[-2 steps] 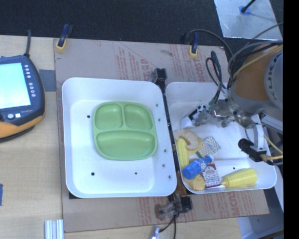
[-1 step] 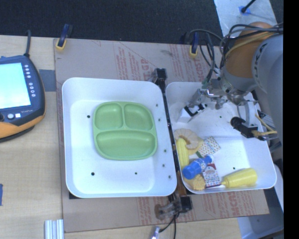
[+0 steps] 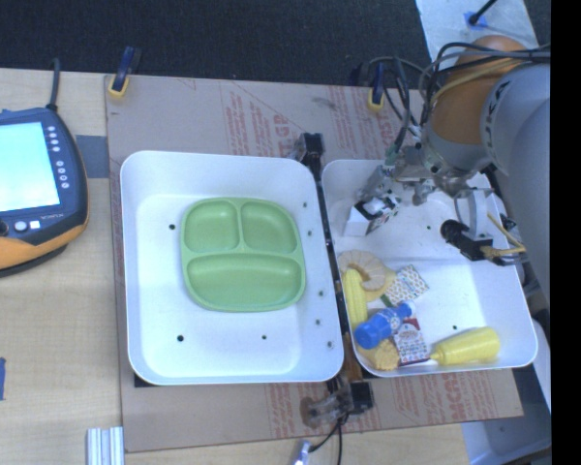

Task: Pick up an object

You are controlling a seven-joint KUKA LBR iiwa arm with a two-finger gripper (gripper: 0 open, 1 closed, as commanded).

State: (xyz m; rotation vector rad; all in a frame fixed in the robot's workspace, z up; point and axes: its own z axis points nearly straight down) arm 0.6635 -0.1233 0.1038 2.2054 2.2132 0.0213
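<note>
My hand [image 3: 376, 208] hangs over the far left corner of the right bin [image 3: 470, 294], close to the wall it shares with the left bin [image 3: 155, 260], and my arm comes in from the right across the bin's far edge. At this slant I cannot tell whether the hand is wide or narrow, and I see nothing gripped in it. The floor under it looks bare, so I judge that this spot gives me nothing to close on. The things I could take lie bunched in the near left part of the same bin. A yellow corn cob [image 3: 354, 298] lies along the shared wall, with a tan ring-shaped piece [image 3: 368, 269] just beyond it and a patterned packet [image 3: 408, 284] beside that. Nearer the front are a blue toy [image 3: 378, 329], touching the cob, and a red and white packet [image 3: 410, 342]. A yellow bottle [image 3: 465, 345] lies on its side near the front rim, a little apart from the pile. I reckon the bottle is the easiest catch, since it has free space on both long sides, while the cob hugs the wall and leaves little room there. The left bin holds a green divided plate [image 3: 242, 255], flat and wide, so a poor thing to pinch from above. Both bins rest on the desk [image 3: 39, 356].
</note>
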